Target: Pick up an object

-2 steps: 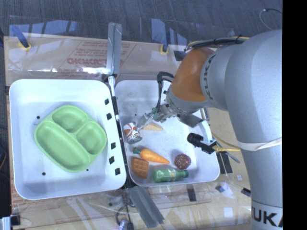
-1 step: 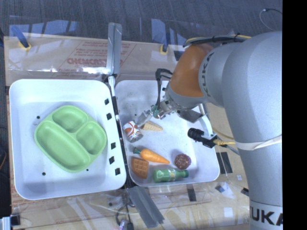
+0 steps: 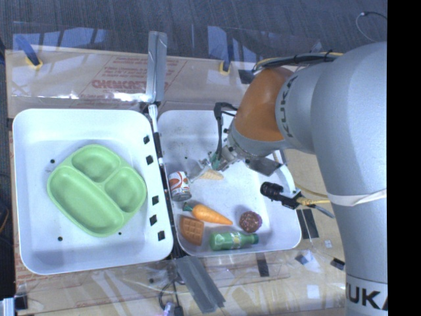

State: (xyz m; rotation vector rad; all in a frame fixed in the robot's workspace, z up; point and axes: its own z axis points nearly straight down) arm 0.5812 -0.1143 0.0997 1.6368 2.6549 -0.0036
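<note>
The right bin (image 3: 197, 127) holds a red and white can (image 3: 178, 185), an orange carrot (image 3: 210, 214), a waffle-like brown square (image 3: 191, 230), a green bottle (image 3: 233, 240) lying on its side and a dark red round piece (image 3: 250, 221). A pale wedge-shaped piece (image 3: 212, 174) lies near the bin's middle. My gripper (image 3: 217, 161) reaches down into this bin right above the pale wedge, just right of the can. The arm's orange band (image 3: 263, 107) and grey body cover the bin's right part.
The left bin (image 3: 39, 242) holds a green three-compartment plate (image 3: 97, 188). A divider with black clips (image 3: 156, 189) runs between the bins. A black cable plug (image 3: 279, 194) hangs over the right bin's right side.
</note>
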